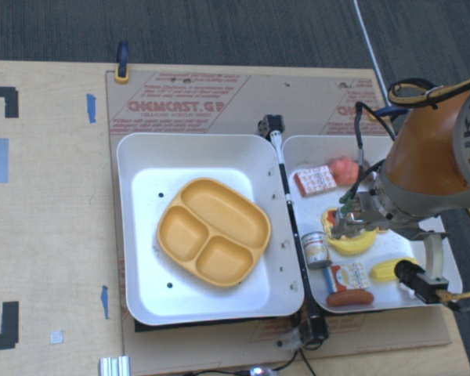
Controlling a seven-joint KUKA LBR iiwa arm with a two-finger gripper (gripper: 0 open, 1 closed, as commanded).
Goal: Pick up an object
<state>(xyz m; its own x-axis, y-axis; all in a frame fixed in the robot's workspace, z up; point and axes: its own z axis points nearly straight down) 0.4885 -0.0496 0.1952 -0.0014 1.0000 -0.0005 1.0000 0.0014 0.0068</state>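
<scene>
Yellow banana under hand

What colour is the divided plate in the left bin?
Yellow-orange all over, plain, seen clearly in the camera view: divided plate.

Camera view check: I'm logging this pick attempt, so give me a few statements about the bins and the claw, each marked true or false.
1. The yellow divided plate lies in the left bin. True.
2. The claw hangs over the left bin. False: it is over the right bin, by the banana.
3. The plate has three compartments. True.
4. The small can lies on the plate. False: it is in the right bin, near the divider.
5. A hot dog lies near the right bin's front edge. True.
</scene>
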